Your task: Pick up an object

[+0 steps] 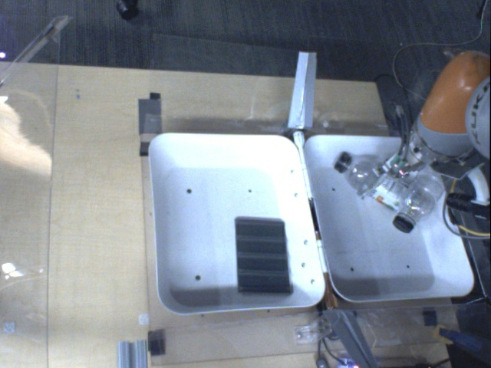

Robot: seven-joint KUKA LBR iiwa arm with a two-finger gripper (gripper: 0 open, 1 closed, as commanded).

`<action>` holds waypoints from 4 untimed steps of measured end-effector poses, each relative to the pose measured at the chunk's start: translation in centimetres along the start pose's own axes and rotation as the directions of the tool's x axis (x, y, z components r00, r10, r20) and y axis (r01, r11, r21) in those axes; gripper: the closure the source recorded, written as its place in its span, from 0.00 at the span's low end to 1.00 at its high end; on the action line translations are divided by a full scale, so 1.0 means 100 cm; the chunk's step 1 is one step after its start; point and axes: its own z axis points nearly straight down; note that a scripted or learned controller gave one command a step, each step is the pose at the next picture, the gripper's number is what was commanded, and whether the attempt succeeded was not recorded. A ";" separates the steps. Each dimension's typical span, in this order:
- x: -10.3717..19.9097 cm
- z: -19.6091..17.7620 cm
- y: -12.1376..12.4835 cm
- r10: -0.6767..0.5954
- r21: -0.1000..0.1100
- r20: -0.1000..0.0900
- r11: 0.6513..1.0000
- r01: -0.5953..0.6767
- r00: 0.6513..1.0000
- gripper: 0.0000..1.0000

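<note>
The flat, ribbed black rectangular block (263, 255) lies in the left white bin (173, 205), well apart from the translucent two-finger gripper (387, 181) over the right white bin (453, 278). Its opening: cannot tell. Travel left and centre before descending.

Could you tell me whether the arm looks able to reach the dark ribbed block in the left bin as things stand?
Probably yes: the dark ribbed block lies alone and uncovered in the left bin, though the gripper is over the right bin.
</note>
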 end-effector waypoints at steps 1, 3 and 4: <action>-0.004 0.000 0.005 -0.045 0.012 -0.010 0.999 0.045 0.999 0.00; -0.003 0.001 0.005 -0.162 -0.001 0.004 0.987 0.162 0.987 0.00; 0.002 -0.005 0.005 -0.166 0.006 -0.008 0.986 0.166 0.986 1.00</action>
